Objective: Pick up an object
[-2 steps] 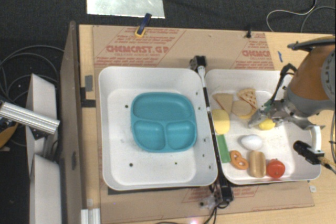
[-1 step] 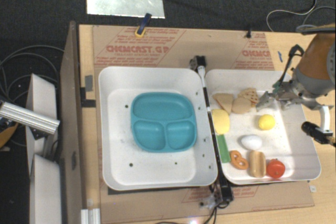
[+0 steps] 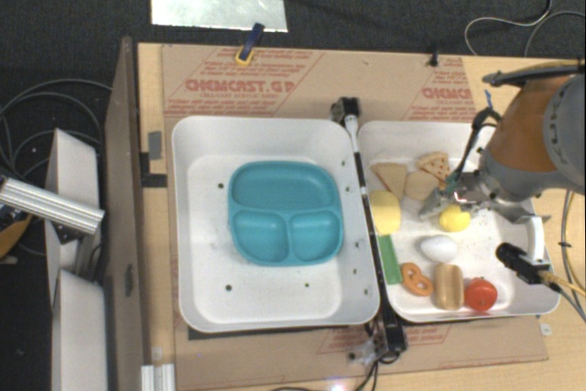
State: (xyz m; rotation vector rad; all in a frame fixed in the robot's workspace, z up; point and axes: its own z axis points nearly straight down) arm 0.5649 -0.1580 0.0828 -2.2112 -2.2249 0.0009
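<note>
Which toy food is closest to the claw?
The small yellow lemon, right under the claw in the right bin. The white egg lies below it, and the red tomato is farther off, near the bin's front edge.

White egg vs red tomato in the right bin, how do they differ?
Colour: the egg is white; the tomato is red. Shape: the egg looks oval, lying on its side; the tomato looks round. Place: the egg lies mid-bin, just below the yellow lemon; the tomato sits nearer the right bin's front edge, beside the bread roll. Both lie loose, apart from the gripper.
</note>
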